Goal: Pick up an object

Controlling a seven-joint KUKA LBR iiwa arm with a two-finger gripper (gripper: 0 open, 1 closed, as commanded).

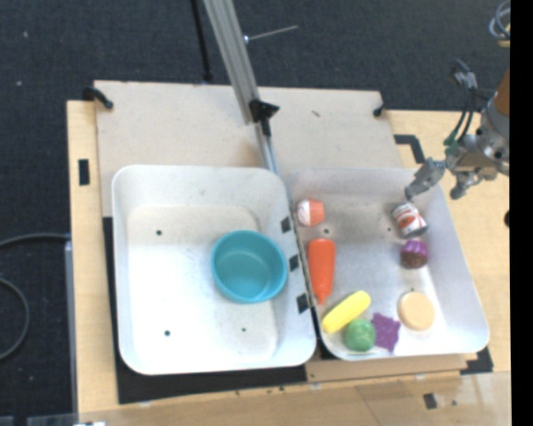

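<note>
Pincer (444, 177) at upper right corner of right bin (469, 278), fingers spread open, nothing between them. Nearest candidate: small red-and-white can (409, 219), lying tilted just below-left of pincer, near but apart. Judged light, rigid, smooth sides, likely to roll or slip; best gripped across its body, mid-length. Purple fruit (414, 254) just below can. Carrot (322, 267) against left wall. Blue bowl (249, 266) in left bin (142, 238)

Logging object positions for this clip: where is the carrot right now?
The carrot lies in the right bin, along its left wall, below the small orange-and-white ball and above the yellow banana.
</note>
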